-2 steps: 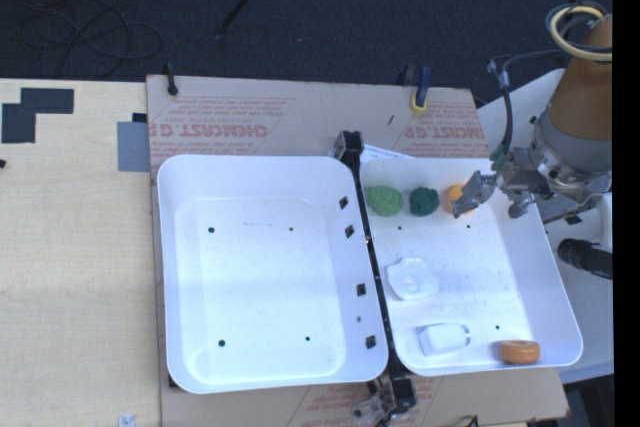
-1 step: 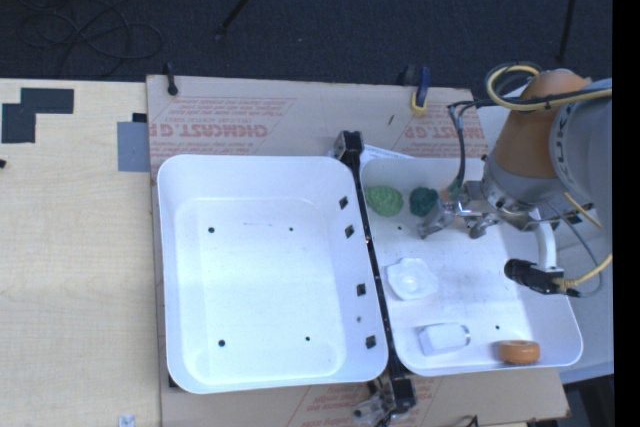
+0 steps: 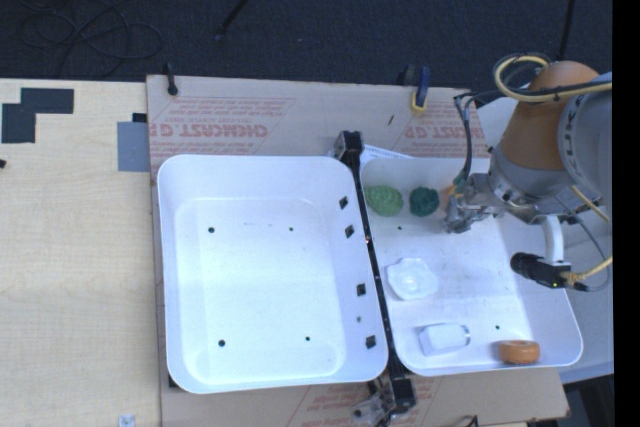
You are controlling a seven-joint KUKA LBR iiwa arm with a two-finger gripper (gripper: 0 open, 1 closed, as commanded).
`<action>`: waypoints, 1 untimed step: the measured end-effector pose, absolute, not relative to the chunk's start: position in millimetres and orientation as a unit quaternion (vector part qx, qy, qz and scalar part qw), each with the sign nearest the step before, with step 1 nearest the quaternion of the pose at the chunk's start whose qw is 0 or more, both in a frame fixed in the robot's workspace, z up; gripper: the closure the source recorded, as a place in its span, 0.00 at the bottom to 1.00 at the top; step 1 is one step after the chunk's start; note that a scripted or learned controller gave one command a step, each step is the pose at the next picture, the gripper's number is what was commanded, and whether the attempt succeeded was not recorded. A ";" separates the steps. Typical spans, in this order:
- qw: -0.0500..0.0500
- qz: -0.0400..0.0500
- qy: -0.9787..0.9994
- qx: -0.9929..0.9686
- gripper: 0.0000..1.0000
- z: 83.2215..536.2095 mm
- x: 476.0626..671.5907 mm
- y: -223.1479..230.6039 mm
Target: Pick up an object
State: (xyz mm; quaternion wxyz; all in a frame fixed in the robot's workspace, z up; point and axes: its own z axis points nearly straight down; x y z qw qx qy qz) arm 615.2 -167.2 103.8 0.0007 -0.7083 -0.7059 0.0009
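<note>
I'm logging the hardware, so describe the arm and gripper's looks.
The arm is grey with a rounded orange band above the wrist. Black and yellow cables loop over the band and trail beside the arm. The gripper is a small grey metal piece.

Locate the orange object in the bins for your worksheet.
The orange object lies in the right bin, at its near right corner, just right of a white block.

Five objects lie in right bin.
</note>
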 end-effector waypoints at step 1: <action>0.002 0.001 -0.706 -0.708 1.00 86.7 600.1 -162.7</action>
